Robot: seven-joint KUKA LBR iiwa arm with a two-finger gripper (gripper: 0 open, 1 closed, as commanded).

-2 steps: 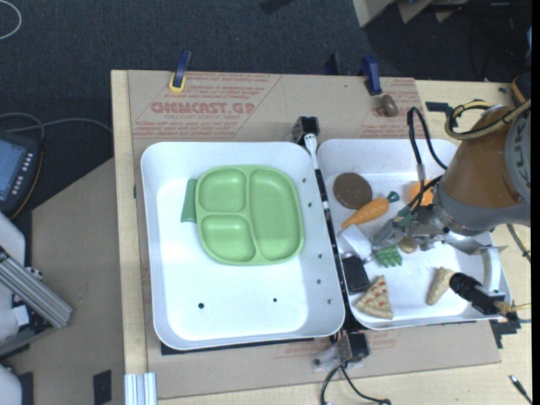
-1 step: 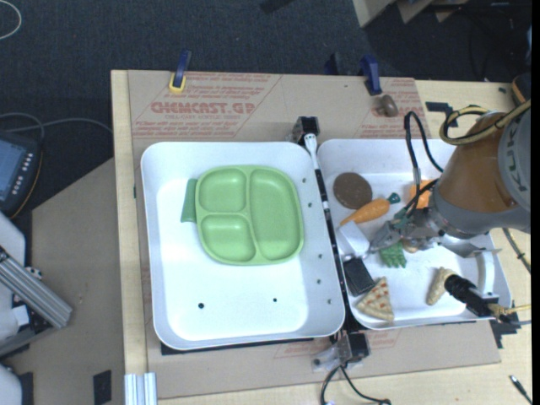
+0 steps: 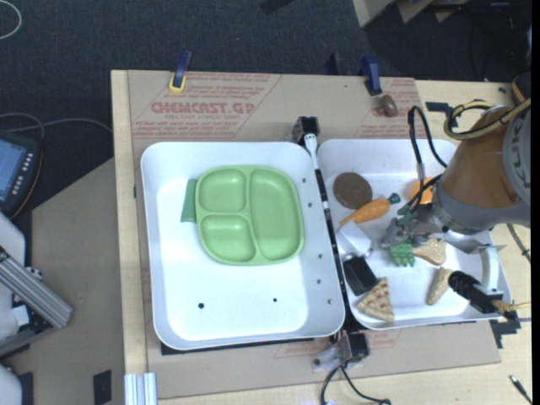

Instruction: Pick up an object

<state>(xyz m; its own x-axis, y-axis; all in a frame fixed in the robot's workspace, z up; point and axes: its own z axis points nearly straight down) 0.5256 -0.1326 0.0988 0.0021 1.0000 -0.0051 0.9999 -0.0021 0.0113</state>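
The right bin holds several toy foods. An orange carrot lies near the middle, with a brown round disc behind it. A small green piece lies next to a tan bread piece. My gripper is low in this bin, just above the green piece and right of the carrot's tip. The arm's grey body covers the bin's right part. I see nothing clearly held.
A pizza slice lies at the right bin's front, a black block and a white piece by its left wall, another tan piece front right. The left bin holds a green divided plate.
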